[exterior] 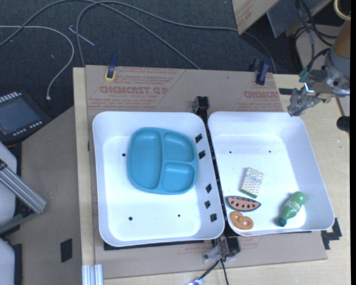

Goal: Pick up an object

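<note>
The right bin holds a small patterned packet, a watermelon slice, a pretzel-like piece and a green bottle, all toward its near end. My gripper hangs over the far right corner of that bin, well away from those objects, with nothing visible between its fingers. The left bin holds a blue divided plate.
The two bins stand side by side on a cardboard-covered bench, joined by a black-clipped divider. Cables trail over the dark floor at the back. A cardboard box stands beyond the bench at the top right.
</note>
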{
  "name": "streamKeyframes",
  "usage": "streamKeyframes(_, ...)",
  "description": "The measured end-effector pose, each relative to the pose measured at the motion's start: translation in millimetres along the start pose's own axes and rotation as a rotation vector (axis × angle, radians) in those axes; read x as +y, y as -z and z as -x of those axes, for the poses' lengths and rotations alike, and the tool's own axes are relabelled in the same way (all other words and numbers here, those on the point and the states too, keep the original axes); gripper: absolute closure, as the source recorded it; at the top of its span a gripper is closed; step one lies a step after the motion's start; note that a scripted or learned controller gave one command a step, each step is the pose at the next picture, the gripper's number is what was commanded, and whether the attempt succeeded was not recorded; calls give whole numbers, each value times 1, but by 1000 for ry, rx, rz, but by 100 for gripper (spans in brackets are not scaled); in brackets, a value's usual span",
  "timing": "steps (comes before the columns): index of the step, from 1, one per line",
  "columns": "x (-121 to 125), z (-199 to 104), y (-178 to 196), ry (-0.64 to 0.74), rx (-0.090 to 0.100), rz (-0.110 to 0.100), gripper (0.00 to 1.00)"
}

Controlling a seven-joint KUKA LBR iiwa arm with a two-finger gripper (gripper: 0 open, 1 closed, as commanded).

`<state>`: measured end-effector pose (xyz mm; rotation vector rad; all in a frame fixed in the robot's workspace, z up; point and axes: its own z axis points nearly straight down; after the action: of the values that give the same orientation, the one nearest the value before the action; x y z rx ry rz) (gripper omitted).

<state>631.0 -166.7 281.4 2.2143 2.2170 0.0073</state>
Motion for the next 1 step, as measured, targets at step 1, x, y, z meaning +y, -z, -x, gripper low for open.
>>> streamKeyframes(1, 0, -51, 2, 3, 4, -9, 100)
